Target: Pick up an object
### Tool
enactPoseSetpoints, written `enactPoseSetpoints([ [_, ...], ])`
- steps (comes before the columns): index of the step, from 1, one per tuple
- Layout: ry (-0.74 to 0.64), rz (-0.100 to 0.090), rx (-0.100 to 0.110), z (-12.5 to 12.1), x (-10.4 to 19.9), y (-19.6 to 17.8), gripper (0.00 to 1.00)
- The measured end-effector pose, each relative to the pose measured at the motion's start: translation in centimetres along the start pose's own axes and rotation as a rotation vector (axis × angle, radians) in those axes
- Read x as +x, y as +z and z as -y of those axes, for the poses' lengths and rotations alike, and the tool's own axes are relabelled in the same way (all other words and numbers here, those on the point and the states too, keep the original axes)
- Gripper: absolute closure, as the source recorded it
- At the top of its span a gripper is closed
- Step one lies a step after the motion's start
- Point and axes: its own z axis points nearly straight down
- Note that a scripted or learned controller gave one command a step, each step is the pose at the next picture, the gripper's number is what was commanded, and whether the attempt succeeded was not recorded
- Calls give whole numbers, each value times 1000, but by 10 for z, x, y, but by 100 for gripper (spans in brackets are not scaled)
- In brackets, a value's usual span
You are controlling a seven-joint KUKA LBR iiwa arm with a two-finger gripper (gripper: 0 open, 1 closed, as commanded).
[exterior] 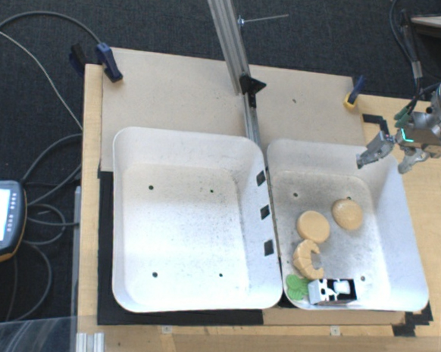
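The gripper hangs at the upper right of the frame, over the top right corner of the right bin. Its two fingers stand spread apart with nothing between them.

The things to choose from lie in the lower middle of that bin. A round tan piece sits highest, and a second round tan piece lies just beside it to the lower left. Below them is a curled tan piece with a bite-shaped gap on its right side. At the bottom edge rest a green disc and a small black-and-white block.

The two round pieces look like toy biscuits or buns: probably light and rigid or slightly spongy, with a matte skin that should not slip much. Neither shows a long axis from above, so the approach angle matters little; closing across the widest part from straight overhead seems best. The upper right one stands clear of its neighbours and of the bin wall, which leaves room for both fingers.

The curled piece runs roughly top to bottom in the frame, its opening facing right; a grip across its narrow width would suit it. The green disc looks flat and hard to get under. The block's long side runs left to right, close against the bin's lower rim.
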Motion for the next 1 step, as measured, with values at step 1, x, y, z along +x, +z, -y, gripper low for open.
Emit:
enactPoseSetpoints([
  [1, 1, -1, 6, 9, 6, 55, 0],
])
